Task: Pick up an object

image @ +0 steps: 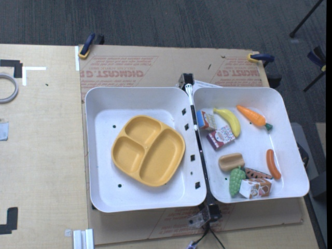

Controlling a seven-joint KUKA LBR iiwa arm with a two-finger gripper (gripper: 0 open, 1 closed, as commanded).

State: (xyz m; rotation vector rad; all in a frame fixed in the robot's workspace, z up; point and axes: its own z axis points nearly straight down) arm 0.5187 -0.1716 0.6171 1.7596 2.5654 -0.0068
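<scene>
The right bin (290, 139) holds several toy foods. A yellow banana (230, 121) lies near its back left, with an orange carrot (252, 116) to its right. Two small snack packets (220, 136) sit beside the banana. A red sausage (273, 164) lies by the right wall. At the front are a bun (231, 161), a green vegetable (237, 181) and a small carton (256, 188). The left bin (98, 154) holds a yellow divided plate (149, 150).
Both bins rest on a cardboard sheet (140, 69) clamped to the bench by blue and yellow clips (87, 44). A black bracket (187, 80) joins the bins at the back. The wooden benchtop (41, 154) extends to the left.
</scene>
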